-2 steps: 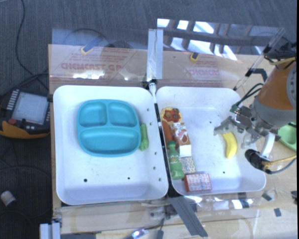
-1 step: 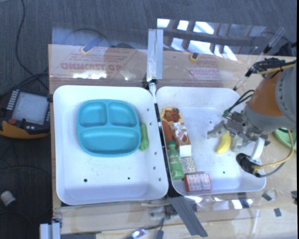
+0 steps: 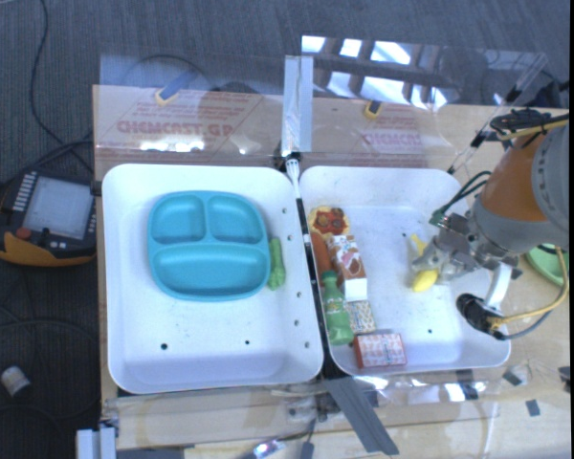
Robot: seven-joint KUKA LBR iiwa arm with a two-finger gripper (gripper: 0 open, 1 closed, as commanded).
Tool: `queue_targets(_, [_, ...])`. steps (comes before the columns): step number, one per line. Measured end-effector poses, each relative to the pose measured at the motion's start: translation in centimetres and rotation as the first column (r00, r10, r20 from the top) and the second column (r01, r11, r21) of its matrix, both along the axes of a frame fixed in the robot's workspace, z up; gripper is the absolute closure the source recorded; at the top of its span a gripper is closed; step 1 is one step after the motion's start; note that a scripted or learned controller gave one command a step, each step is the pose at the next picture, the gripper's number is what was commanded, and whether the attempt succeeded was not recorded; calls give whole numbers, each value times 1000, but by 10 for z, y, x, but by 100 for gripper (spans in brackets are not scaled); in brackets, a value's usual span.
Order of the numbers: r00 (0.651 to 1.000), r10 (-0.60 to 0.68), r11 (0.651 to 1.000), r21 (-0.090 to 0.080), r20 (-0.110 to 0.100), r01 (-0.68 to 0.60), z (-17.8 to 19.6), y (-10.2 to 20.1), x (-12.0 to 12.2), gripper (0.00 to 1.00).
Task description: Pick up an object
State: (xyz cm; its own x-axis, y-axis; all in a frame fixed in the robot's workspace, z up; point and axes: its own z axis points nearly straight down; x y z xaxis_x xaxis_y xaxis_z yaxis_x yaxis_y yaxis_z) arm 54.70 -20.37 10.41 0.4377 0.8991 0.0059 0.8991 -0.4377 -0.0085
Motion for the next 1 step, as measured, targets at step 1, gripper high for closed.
queue_targets(1, [958, 288, 958, -11, 2, -288, 98, 29, 82, 100])
